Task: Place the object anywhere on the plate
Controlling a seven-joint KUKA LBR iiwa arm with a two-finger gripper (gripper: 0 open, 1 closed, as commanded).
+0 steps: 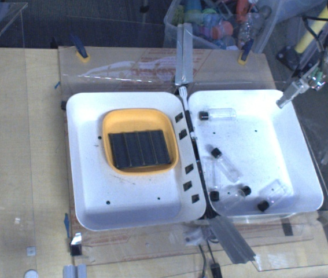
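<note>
— What lies nearest you?
— Clear vials (pixel 230 172) in the right bin (pixel 302 155), low in the frame.
— And your gripper (pixel 285 97)?
— Upper right, well apart; grip unreadable. Yellow plate (pixel 109 123) sits left.

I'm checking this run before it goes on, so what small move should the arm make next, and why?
Probably swing the gripper left and down over a clear vial in the right bin. It sits at that bin's upper right corner, holding nothing I can see, while the vials lie in that bin and the yellow plate waits in the left bin.

Plate (pixel 140 118) mostly covered (dark ribbed slab (pixel 139 149)); right bin (pixel 279 149) centre open.
</note>
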